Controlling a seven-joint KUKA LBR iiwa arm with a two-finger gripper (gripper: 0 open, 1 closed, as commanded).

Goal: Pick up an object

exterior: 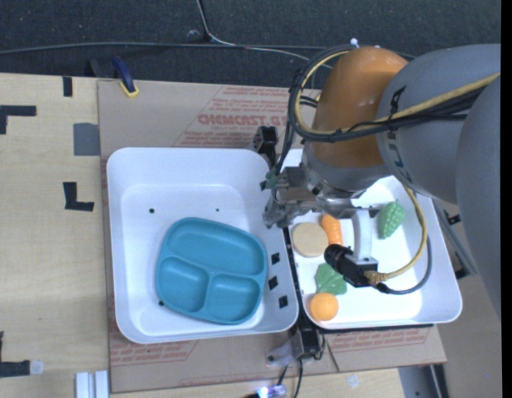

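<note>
My gripper (321, 212) hangs low over the left part of the right bin (438, 305), largely hidden beneath the grey wrist and orange band. Just under it lie an orange carrot-like piece (330, 227) and a tan round disc (306, 240). Further forward are a green leafy toy (330, 279) and an orange ball (323, 306). A pale green bumpy toy (392, 219) rests toward the right side of that bin. I see nothing clearly held.
The left bin (132, 181) holds a blue divided plate (211, 270). Black cables (405, 268) loop from the wrist over the right bin. Both bins sit on a cardboard sheet (223, 114) on the wooden bench.
</note>
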